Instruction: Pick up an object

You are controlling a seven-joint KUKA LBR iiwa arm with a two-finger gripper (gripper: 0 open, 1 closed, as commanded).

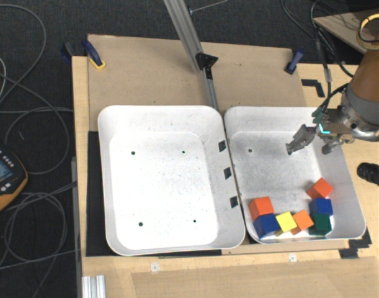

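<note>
Several small blocks lie bunched at the front of the right bin [239,129]: an orange block [260,206], a blue block [266,224], a yellow block [286,221], a small orange block [303,220], a green block [321,226], a blue block [322,207] and an orange block [321,188]. My gripper [313,140] hangs over the back right part of that bin, above and behind the blocks. Its two fingers are spread apart with nothing between them.
The left bin [115,120] sits beside the right one, with black clips along the shared wall. A metal pole [188,30] slants over the bench at the back. Blue clamps sit at the board's back corners. Cables lie on the floor at the left.
</note>
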